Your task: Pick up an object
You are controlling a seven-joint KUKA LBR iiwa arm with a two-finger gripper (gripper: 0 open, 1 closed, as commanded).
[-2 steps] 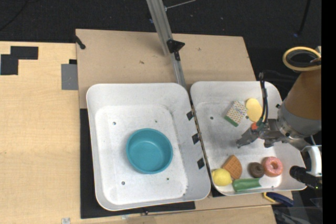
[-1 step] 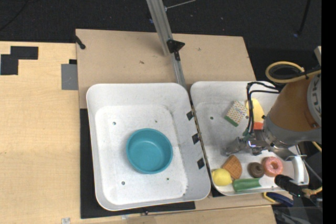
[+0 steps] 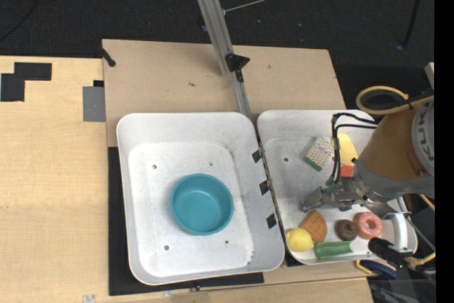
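Below, the gripper [image 3: 317, 201], its opening impossible to tell, hovers above a bread roll [image 3: 315, 225], likely light, soft, best pinched across its middle.

Lighting's pretty even and soft, coming from overhead I'd say. The white bins [image 3: 142, 131] are the brightest thing but not blown out, no harsh glare. The blue bowl [image 3: 202, 204] throws only a faint shadow, and the arm [image 3: 397, 152] darkens the bin a bit underneath it. The floor up top goes nearly black, cables barely readable. The whole frame is a bit soft and grainy, small items at lower right look mushy.
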